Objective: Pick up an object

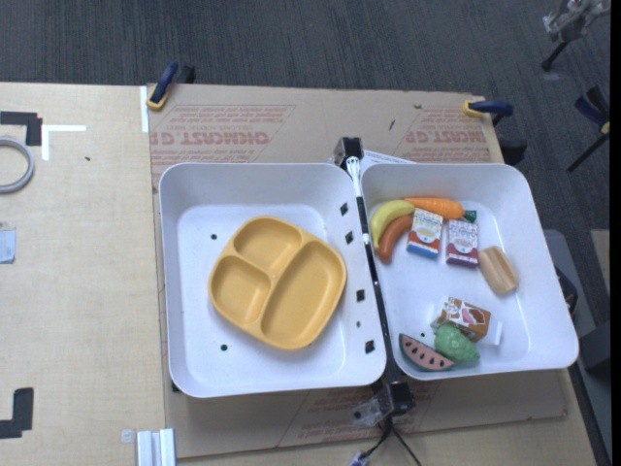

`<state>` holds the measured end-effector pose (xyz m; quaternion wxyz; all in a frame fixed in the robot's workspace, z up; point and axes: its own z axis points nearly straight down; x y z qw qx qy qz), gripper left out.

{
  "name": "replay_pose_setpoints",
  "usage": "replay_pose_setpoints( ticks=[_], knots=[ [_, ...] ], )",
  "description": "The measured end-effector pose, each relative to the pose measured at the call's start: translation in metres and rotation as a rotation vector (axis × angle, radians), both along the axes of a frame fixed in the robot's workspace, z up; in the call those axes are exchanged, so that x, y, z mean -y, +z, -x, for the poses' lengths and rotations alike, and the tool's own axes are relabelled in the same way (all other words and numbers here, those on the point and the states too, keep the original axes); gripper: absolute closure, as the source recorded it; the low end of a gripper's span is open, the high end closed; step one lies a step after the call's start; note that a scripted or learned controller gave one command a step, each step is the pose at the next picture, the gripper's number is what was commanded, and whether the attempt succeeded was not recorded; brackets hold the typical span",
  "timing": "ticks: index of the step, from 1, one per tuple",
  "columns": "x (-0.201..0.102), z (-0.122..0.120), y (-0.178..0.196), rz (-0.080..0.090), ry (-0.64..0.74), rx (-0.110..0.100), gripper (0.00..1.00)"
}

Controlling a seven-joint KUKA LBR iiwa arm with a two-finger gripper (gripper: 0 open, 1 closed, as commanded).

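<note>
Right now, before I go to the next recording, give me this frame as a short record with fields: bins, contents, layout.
left bin: holds a yellow divided plate
right bin: holds toy foods
rear group: banana, carrot, sausage, two small cartons
right side: bread roll
front group: watermelon slice, green vegetable, small printed packet
task state: no object lifted

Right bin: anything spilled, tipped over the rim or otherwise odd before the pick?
Nothing stands out. The toy food sits inside the right bin: banana, carrot, two small cartons near the top, watermelon slice and green piece at the bottom. The yellow divided plate lies flat in the left bin.
</note>
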<state>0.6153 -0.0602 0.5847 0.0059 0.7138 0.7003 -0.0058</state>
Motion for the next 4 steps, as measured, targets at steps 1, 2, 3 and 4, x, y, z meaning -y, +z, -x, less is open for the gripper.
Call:
replay_pose_setpoints(
  ticks=[1, 2, 3, 4],
  knots=[
    [0.0, -0.001, 0.008, 0.002, 0.001, 0.0, 1.0],
    [0.0, -0.002, 0.017, 0.003, 0.003, 0.001, 1.0],
    [-0.001, -0.003, 0.026, 0.005, 0.004, 0.003, 1.0],
    [-0.001, -0.004, 0.035, 0.006, 0.006, 0.005, 1.0]
  ],
)
